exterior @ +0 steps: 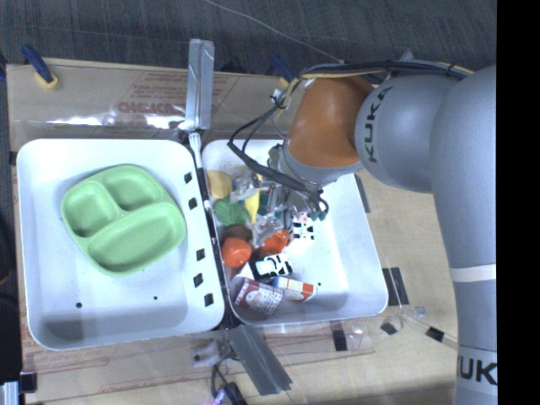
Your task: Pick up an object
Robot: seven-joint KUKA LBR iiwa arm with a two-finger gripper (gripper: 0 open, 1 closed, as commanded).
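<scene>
— Gripper (272, 219) down low in the right bin (359, 256), among the pile along that bin's left wall. Fingers lost in clutter; cannot tell how wide, nor whether closed on anything.

— So nothing picked yet?

— Nothing seen lifted, nothing seen held. Probably mid-reach or mid-grasp; lift and carry left to do, by the look of it.

— Counts, from the near edge back?

— Near corner of the right bin: one small carton (257, 297), brownish, lying flat, with one red-and-white box (295, 288) just beside it. Next back, one black-and-white piece (272, 267). Then one red-orange ball (236, 251) against the left wall and one smaller orange bit (276, 243) right under the tool. Further back, one green lump (230, 212), one spotted black-and-white thing (304, 226), and one yellow item (220, 184) toward the far left corner. Some pieces overlapped, so count approximate.

— Left bin (42, 310)?

— One green divided plate (124, 218), three compartments, resting in the middle.

— Likeliest target?

— Hard to say; orange bit or green lump nearest the tool.
</scene>
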